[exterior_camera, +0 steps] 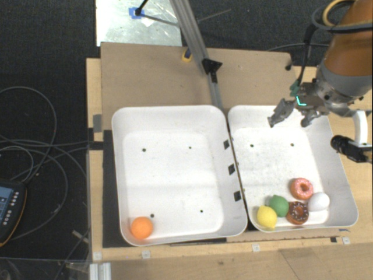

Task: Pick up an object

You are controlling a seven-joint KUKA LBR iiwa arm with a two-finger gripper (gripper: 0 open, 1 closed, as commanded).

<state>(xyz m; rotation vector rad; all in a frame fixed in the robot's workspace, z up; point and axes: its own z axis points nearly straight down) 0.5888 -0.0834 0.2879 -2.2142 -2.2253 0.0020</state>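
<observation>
My gripper (293,116) hangs over the far part of the right bin (274,156), its two fingers spread open with nothing between them. At that bin's near right corner lie a pink frosted donut (301,188), a chocolate donut (298,213), a white egg-shaped ball (319,202), a green fruit (279,205) and a yellow lemon (267,216), packed close together. An orange ball (141,227) rests alone in the near left corner of the left bin (169,174). The gripper is well apart from all of these.
A grey pole (192,34) slants across the bench behind the bins, ending in a black clamp near the bins' shared wall. Black clips mark the divider between the bins. Cables and a handheld pendant (9,206) lie on the floor at the left.
</observation>
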